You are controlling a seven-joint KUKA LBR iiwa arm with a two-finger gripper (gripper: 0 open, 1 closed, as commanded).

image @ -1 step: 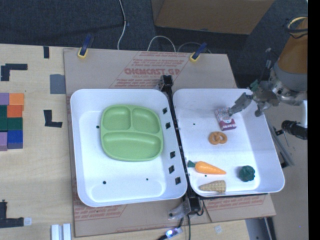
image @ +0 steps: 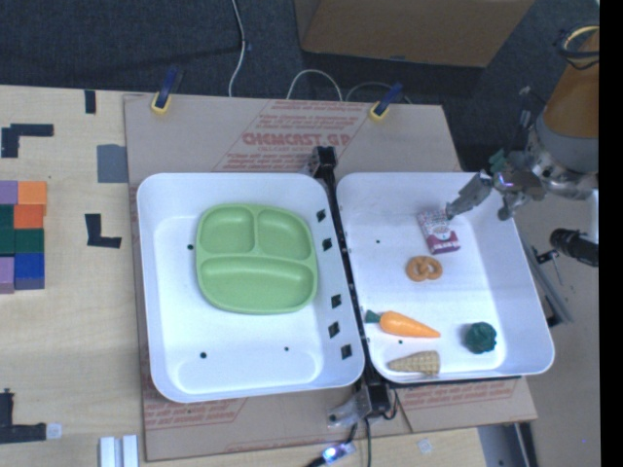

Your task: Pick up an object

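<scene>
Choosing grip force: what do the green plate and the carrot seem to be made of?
Green plate: probably moulded plastic, matte pale green, with smooth raised dividers. Carrot: looks like toy plastic or rubber, uniform orange with a green tip; which one is unclear.

arm cut off at the right edge, tool fingers too small to tell — cardboard box cropped at top

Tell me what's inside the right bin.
Right bin holds a pink packet, pretzel, carrot, cone and green lump. The gripper covers the packet's top edge.
</scene>
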